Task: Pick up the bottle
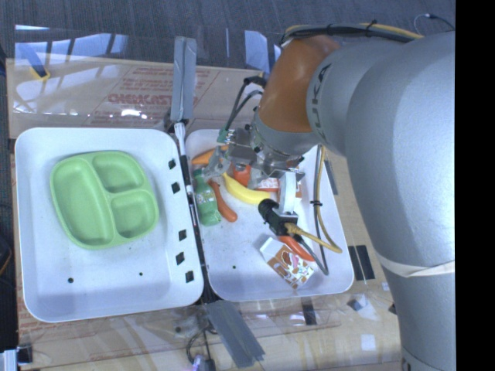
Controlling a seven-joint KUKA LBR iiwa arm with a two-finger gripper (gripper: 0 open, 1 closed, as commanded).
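Bottle [206, 200] lies beside carrot [223, 204] and banana [244, 192] under the pincer [241, 158]; its state I cannot tell.

Green divided plate [104, 199] in left bin [46, 284]; banana [244, 192] in right.

Green bottle [206, 201] lies in right bin [340, 273], seemingly beside carrot [224, 205].
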